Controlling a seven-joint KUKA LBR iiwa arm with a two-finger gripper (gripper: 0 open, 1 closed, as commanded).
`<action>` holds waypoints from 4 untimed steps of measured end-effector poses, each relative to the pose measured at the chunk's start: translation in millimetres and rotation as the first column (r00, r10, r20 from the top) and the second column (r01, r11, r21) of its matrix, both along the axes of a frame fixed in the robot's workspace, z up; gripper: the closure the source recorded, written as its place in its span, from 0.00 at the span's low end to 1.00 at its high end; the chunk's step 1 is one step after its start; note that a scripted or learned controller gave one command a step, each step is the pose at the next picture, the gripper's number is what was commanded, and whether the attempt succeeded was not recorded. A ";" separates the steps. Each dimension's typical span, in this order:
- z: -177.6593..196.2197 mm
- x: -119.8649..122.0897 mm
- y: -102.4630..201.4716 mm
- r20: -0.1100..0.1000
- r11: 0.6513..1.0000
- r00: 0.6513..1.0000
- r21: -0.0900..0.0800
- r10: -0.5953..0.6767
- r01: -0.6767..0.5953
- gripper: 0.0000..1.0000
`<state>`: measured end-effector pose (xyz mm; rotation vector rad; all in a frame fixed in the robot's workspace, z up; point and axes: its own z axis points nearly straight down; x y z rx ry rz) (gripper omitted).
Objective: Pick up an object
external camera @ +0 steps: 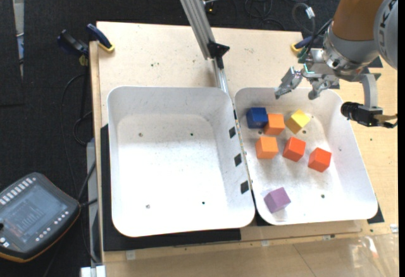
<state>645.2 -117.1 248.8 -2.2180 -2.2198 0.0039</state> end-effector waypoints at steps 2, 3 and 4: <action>-42.9 5.1 5.4 0.000 1.000 1.000 -0.001 0.003 -0.003 0.00; -86.3 5.2 6.8 -0.001 1.000 1.000 -0.001 0.000 0.000 0.00; -127.0 5.3 2.2 0.007 1.000 1.000 0.002 -0.002 0.002 0.00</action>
